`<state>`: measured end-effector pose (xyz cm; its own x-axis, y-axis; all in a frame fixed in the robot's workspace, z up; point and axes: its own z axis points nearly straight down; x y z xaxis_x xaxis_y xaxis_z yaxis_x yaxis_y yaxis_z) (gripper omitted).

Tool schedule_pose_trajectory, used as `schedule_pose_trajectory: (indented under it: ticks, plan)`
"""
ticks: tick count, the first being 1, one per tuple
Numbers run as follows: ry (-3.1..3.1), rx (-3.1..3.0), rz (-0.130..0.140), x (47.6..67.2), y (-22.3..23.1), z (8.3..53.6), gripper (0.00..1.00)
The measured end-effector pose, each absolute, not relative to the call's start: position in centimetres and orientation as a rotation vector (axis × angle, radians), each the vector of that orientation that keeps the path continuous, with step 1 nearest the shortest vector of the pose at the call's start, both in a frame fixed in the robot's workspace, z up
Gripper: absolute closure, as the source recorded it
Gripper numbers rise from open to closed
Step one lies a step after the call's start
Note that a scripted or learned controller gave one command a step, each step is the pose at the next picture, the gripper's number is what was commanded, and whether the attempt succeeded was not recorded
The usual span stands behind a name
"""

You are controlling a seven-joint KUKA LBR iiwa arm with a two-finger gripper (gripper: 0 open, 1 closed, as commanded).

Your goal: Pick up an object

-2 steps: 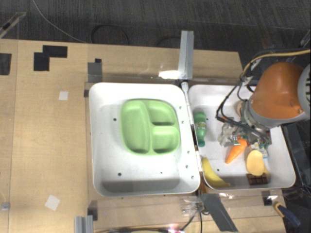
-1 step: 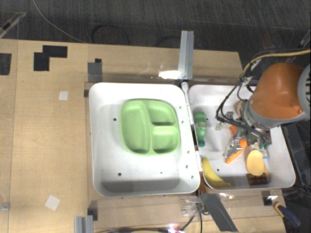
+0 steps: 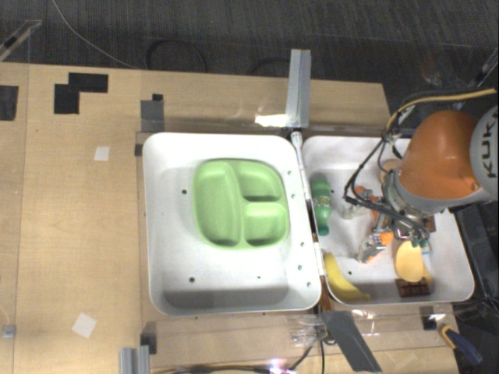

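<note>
Resting on wooden bench (image 3: 70,209), two white bins (image 3: 168,271); dark carpet (image 3: 195,14) beyond

Grey-bodied arm (image 3: 468,158) entering over the right bin (image 3: 466,280), bearing part of a dark "KU" marking on the pale casing at the far right. Wrapped by a broad, glossy orange band (image 3: 439,156) above the wrist, rounded like a dome. Trailed by thin black and yellow cables (image 3: 373,162) looping off toward the bin's left wall. Ends below the band in a dark metallic gripper (image 3: 394,232) with small orange fittings and wiring.
</note>
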<state>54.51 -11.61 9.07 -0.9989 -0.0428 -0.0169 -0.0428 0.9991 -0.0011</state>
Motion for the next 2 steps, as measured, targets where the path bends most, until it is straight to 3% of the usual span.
schedule_pose_trajectory:
  ticks: [1,2]
  plan:
    - [3.105,-0.070,-0.005,55.03,-11.53,10.52,1.00]
    - [3.106,-0.070,-0.005,55.00,-11.52,10.49,0.00]
